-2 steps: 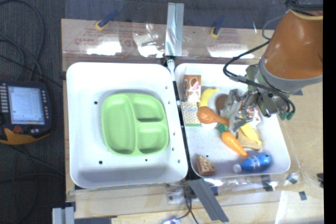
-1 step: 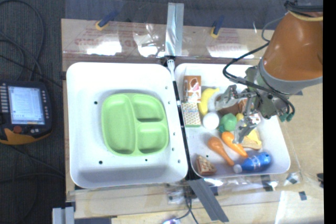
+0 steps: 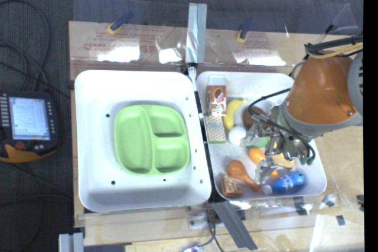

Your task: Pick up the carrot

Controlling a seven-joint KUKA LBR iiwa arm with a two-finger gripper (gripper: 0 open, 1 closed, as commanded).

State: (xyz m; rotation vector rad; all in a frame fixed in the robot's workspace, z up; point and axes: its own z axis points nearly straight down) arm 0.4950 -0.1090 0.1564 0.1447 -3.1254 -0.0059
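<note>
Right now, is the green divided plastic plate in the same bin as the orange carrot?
No, the green divided plate lies in the left bin; the carrot is in the right bin.

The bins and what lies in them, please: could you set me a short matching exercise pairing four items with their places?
Things:
1. green tray
2. blue bottle
3. banana
4. carrot

Places:
A. near front edge of right bin
B. left bin
C. right bin, just beside the gripper
D. upper part of right bin, by a tall carton

Pairs: 1-B, 2-A, 3-D, 4-C
</note>
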